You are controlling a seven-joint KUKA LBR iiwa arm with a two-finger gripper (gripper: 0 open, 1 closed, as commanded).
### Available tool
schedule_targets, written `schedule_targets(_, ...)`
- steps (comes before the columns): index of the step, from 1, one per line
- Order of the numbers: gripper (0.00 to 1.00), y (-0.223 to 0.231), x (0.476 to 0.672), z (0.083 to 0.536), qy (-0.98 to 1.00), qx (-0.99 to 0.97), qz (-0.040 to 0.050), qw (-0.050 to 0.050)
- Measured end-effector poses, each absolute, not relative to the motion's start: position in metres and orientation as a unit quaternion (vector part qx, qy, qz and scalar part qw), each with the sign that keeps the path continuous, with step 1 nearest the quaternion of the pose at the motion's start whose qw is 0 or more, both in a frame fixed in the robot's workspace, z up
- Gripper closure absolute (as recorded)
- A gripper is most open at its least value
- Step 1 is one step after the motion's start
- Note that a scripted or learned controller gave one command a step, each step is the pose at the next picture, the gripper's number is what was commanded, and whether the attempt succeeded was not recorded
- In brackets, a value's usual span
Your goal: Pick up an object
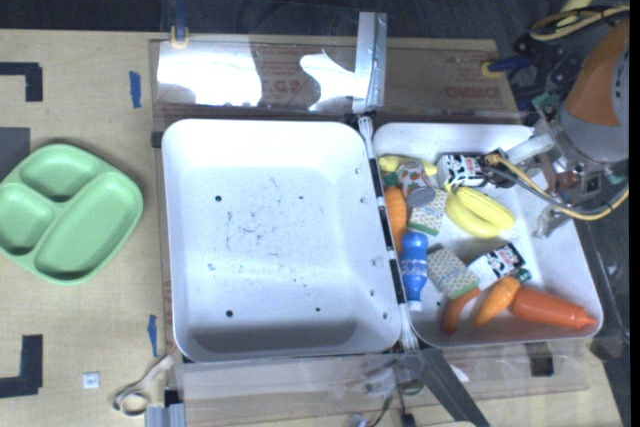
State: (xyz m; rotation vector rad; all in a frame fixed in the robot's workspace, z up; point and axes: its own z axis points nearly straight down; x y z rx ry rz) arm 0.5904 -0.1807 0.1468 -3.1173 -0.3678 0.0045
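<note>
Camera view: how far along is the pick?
Nothing looks picked yet. The banana, blue bottle and carrot all lie in the right bin. The arm sits at that bin's far right edge. Descending, gripping and lifting remain.

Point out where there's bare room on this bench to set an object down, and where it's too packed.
Bare floor spans the left bin, wall to wall. The green divided plate also lies bare, with open bench around it. The right bin is crowded: yellow banana, blue bottle along the divider, orange carrot near the front. Its only free patch lies between banana and right wall.
</note>
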Motion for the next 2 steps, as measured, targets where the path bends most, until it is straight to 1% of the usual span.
schedule_targets(1,0.00,-0.2235,0.5595,0.1409,-0.099,-0.995,0.0016,0.002)
schedule_targets(2,0.00,-0.2235,0.5596,0.1409,-0.099,-0.995,0.0015,0.002)
